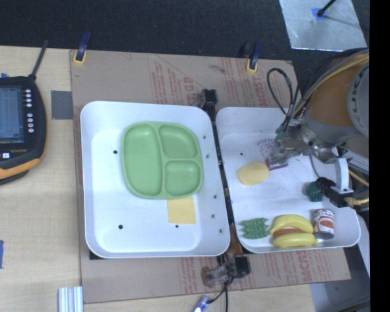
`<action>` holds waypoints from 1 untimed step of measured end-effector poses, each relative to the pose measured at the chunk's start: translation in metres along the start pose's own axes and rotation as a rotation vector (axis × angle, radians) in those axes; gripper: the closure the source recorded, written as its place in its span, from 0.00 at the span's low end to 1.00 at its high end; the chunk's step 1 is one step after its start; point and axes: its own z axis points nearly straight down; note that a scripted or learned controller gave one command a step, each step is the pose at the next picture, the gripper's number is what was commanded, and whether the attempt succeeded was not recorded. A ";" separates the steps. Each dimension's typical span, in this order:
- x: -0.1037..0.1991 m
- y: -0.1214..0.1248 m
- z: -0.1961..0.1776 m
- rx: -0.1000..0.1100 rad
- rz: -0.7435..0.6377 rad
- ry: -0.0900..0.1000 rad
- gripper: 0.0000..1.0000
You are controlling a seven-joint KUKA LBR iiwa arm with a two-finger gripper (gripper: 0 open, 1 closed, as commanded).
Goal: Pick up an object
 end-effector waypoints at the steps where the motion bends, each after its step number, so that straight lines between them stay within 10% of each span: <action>1: 0.000 0.000 0.000 0.000 -0.001 -0.001 0.00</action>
